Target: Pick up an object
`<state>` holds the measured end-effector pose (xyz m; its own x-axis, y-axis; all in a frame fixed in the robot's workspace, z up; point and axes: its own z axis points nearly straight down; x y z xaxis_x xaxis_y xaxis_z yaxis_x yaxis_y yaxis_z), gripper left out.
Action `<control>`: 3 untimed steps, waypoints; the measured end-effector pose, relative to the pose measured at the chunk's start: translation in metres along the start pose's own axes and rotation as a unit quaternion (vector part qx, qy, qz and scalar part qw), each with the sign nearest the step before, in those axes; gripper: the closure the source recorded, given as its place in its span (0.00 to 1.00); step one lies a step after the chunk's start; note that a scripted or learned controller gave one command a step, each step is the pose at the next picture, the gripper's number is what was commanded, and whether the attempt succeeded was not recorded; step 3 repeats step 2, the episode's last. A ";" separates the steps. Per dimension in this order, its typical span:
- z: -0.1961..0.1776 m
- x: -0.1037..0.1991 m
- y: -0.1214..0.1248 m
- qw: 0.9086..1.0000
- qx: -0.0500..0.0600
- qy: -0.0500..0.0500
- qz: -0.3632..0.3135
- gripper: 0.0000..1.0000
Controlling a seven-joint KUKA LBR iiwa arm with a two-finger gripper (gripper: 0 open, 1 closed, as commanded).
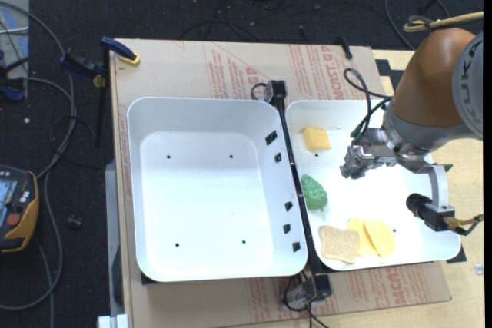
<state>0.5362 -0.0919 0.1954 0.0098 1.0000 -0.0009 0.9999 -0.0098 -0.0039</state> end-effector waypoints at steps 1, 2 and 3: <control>0.024 -0.105 0.033 1.000 -0.001 -0.001 -0.001 1.00; -0.040 -0.034 0.049 1.000 -0.004 0.001 -0.008 1.00; -0.040 -0.034 0.049 1.000 -0.004 0.001 -0.008 1.00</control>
